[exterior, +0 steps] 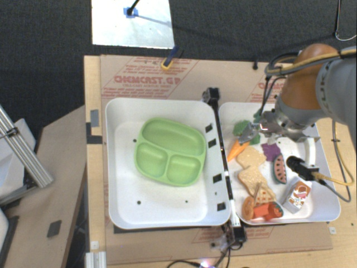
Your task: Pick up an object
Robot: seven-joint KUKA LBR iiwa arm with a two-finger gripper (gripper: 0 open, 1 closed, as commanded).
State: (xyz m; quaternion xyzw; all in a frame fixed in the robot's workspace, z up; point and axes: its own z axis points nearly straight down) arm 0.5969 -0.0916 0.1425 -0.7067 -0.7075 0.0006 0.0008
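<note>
My gripper [254,134] hangs low over the back left part of the right bin [329,205], reaching in from the right. Just left of it lies a green leafy toy [241,128], and an orange carrot [236,149] lies just below it. A purple grape bunch [271,150] sits to its right and a pale bread slice [250,158] in front of it. I see nothing lifted off the bin floor.
Also in the right bin are a second bread slice [250,177], a watermelon slice [279,170], a milk carton [297,196], a pizza wedge [263,195] and a red and orange piece [260,210]. A green divided plate [170,151] lies in the left bin [120,205].
</note>
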